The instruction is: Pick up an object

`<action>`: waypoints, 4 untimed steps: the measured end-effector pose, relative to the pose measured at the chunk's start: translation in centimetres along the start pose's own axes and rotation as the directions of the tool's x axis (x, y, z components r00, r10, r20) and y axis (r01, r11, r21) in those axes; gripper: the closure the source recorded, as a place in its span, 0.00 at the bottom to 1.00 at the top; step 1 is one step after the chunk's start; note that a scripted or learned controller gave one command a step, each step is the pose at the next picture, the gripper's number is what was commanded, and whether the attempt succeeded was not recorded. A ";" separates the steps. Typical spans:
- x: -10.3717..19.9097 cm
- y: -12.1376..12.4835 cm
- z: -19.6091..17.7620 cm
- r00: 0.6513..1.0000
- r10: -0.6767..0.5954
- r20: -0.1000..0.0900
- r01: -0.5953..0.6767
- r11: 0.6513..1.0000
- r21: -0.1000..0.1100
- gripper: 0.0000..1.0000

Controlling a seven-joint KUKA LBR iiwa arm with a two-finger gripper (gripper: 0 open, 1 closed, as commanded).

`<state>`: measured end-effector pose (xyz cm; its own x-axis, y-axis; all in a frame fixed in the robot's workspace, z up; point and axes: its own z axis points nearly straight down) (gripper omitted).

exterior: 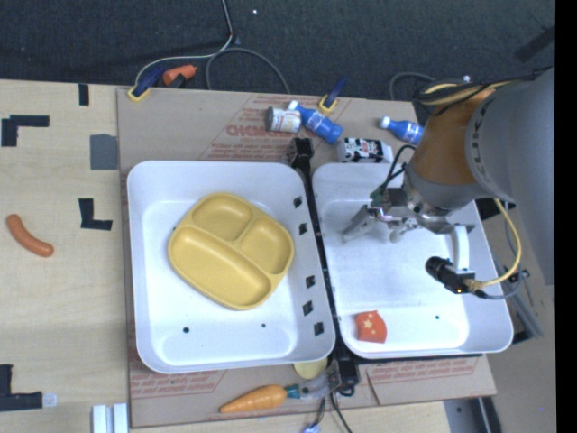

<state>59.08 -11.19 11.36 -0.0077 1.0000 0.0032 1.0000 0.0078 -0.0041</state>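
Your left bin (144, 269) holds a yellow divided plate (232, 250); right bin (482, 332) has a red object (371, 327); end effector (374, 224) released, nothing between fingers.

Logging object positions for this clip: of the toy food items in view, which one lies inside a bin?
The red piece, near the front edge of the right bin. The carrot lies on cardboard in front of the bins, and the sausage lies far left on the bench.

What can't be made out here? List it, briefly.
- Tool, camera view: finger state unclear, blurred and partly under the wrist.
- Small printed item behind the right bin: too small to identify.
- Yellowish thing below the bins: mostly hidden by the left bin rim.
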 end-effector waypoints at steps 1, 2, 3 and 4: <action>-8.2 1.9 2.8 1.000 0.010 0.004 -0.010 1.000 -0.007 0.00; 0.4 2.7 2.7 1.000 0.000 0.004 0.000 1.000 -0.009 0.00; 1.9 4.1 2.7 1.000 0.005 0.005 -0.005 1.000 -0.007 0.00; 1.3 7.8 2.8 1.000 0.003 0.005 -0.003 1.000 -0.002 0.00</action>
<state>66.90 -9.81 8.51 -0.0043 1.0000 -0.0018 1.0000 0.0043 -0.0025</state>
